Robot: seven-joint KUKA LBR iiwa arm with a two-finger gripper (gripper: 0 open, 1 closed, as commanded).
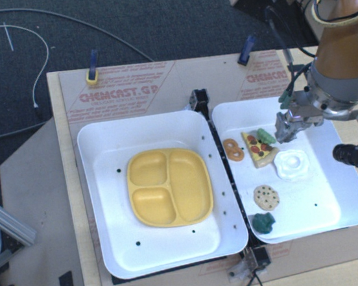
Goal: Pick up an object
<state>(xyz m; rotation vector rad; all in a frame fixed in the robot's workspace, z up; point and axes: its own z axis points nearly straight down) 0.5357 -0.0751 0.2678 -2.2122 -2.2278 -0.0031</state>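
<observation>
The right bin (345, 209) holds several toy foods. A pretzel (233, 149) lies near its left wall, with a pizza slice (259, 149) beside it. A green piece (266, 136) rests at the slice's upper right. Lower down are a white fried egg (292, 164), a cookie (265, 196) and a dark green lump (263, 221). My gripper (283, 132) hangs over the bin's upper middle, just right of the green piece and above the egg. Nothing shows between its tips.
The left bin (108, 201) carries a yellow divided plate (170, 186) in its middle. Two blue clamps (93, 66) (246, 50) sit on the board's far edge. A black latch (199, 98) stands between the bins.
</observation>
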